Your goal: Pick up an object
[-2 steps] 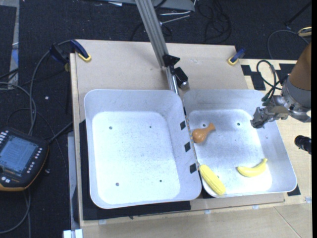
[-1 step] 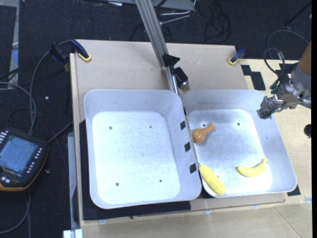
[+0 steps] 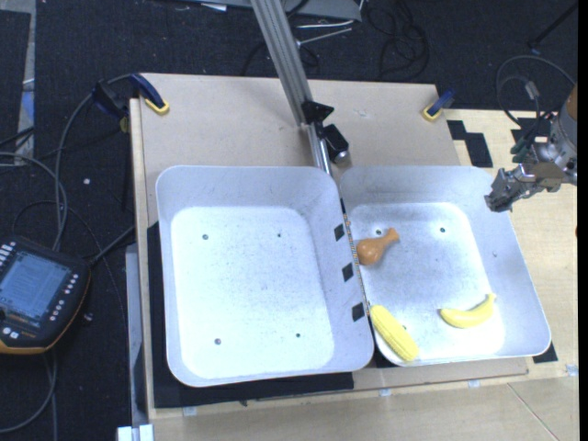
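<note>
My gripper point(image 3: 501, 197) hung over the right bin's point(image 3: 514, 265) far right rim, carrying nothing I could see; whether it was spread or closed I cannot tell. Three candidates lay in that bin: a drumstick toy point(image 3: 376, 246) against the left wall, a corn cob point(image 3: 393, 333) tucked into the near left corner, and a banana point(image 3: 469, 312) near the near edge. My worry: the cob and drumstick sat so tight to the wall that I judged a descent there could strike the rim, while the curved banana might roll away.

grey arm end at the frame's edge
dark metal gripper point(image 3: 501, 197) under a pale wrist block, thin cables looping above.
</note>
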Motion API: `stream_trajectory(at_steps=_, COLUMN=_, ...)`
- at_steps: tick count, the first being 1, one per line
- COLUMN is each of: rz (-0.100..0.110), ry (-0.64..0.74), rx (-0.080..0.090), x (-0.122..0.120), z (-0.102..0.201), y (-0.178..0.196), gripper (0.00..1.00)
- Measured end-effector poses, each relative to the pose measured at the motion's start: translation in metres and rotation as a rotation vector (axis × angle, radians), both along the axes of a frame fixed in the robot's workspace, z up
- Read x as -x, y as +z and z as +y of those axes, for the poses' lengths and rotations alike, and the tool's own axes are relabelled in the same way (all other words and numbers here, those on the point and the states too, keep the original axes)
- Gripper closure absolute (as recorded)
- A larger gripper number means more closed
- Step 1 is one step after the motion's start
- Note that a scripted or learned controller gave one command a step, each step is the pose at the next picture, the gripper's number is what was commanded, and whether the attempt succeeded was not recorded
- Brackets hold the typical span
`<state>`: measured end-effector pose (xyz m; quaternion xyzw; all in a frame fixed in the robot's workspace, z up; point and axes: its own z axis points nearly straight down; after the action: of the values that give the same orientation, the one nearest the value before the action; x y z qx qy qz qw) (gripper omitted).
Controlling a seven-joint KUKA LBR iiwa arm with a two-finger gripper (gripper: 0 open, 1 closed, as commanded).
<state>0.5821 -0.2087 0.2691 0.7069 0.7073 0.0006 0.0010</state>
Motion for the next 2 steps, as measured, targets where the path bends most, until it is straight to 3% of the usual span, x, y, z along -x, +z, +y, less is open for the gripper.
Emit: stream_trajectory(at_steps=2, rz=0.003, ry=0.004, rx=-0.002, x=0.021, z=0.102, y=-0.011, gripper=1.00)
